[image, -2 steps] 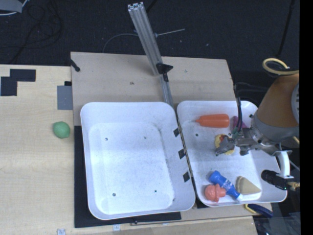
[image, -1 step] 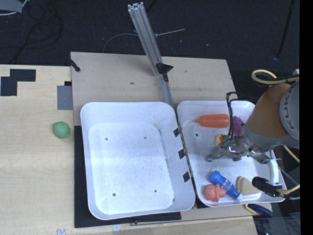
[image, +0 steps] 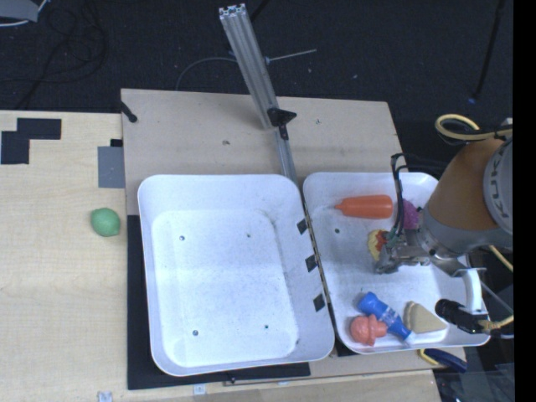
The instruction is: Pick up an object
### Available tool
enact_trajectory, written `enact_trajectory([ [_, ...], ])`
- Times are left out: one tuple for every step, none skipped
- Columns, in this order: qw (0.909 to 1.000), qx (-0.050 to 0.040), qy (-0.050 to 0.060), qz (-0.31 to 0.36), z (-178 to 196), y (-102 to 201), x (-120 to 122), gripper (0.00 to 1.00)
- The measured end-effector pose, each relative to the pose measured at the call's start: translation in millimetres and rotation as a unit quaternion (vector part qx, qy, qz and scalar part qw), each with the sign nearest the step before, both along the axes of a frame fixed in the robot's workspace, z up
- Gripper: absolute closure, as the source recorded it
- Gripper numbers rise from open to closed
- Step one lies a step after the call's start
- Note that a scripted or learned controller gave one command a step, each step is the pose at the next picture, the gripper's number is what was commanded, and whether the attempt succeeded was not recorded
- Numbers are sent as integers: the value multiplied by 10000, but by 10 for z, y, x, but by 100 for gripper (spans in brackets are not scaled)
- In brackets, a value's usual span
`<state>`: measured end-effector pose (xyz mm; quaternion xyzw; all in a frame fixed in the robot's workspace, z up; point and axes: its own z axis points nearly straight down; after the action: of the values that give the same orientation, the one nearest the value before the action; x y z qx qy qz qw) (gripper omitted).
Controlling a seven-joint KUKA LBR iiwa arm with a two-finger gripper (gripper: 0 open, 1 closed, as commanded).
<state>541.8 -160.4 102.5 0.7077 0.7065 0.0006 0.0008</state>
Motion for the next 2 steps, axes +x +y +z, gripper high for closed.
enact_trajectory([
  [10000, -3, -11, 13, 542, 99, 8, 100],
  [10000, -3, -7, 6, 968, 71, -21, 100],
])
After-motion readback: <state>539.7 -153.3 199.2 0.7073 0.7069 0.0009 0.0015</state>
